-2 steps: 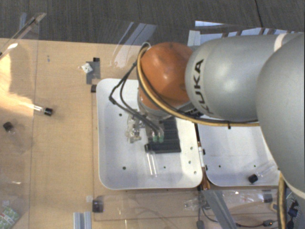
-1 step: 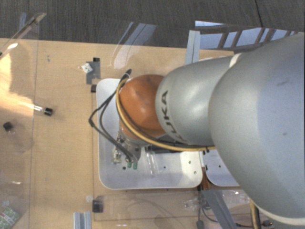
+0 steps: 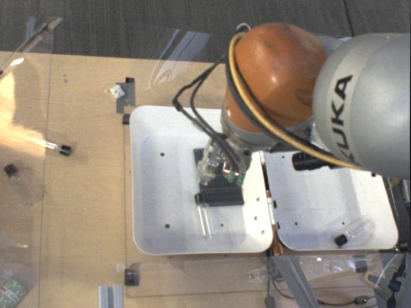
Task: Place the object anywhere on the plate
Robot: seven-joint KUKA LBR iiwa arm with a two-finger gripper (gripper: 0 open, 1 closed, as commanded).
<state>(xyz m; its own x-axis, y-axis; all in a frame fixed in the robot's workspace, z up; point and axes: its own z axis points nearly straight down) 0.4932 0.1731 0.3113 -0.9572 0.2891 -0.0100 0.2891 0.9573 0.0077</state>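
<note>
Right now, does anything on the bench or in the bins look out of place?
Yes. A small clear vial with a black cap lies on the wooden bench left of the left bin. Another clear vial lies on its side in the right bin. The end effector hangs low over the left bin, above a dark flat piece.

The arm (image 3: 302,88) hides the right bin's (image 3: 321,197) far wall (frame crops both).
</note>
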